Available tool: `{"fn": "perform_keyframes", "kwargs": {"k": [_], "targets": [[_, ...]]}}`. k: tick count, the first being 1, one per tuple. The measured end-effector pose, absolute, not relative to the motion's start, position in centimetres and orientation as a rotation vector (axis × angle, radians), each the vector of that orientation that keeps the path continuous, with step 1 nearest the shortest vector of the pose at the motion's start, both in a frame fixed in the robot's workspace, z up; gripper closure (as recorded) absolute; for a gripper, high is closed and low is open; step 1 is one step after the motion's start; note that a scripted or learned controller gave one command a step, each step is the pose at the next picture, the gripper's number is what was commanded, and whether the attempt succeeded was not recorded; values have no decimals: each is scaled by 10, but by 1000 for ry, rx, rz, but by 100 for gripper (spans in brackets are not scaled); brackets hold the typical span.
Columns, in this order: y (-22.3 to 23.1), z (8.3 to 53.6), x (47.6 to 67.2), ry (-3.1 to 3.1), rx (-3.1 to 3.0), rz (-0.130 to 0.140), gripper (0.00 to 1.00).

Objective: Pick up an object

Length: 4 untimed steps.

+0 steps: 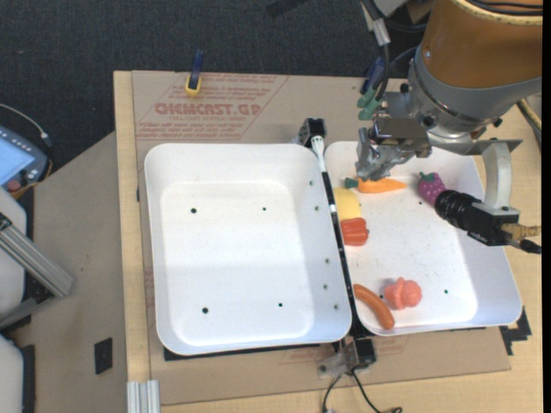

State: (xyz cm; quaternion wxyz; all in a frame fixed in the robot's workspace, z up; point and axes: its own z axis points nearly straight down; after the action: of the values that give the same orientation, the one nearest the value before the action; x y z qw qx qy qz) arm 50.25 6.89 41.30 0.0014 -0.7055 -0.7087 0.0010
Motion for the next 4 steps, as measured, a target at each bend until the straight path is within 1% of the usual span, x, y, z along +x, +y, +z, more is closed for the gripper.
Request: {"fn": "perform_keyframes", "kwargs": {"k": [1,2,3,4], "targets": [[100,535,479,-2233,-2221,-23,100],[99,539,480,-2225,-2222,-7,100],[97,475,485,-2216,-2220,12,100],[114,461,488,-2221,-2218,7,100]]}}
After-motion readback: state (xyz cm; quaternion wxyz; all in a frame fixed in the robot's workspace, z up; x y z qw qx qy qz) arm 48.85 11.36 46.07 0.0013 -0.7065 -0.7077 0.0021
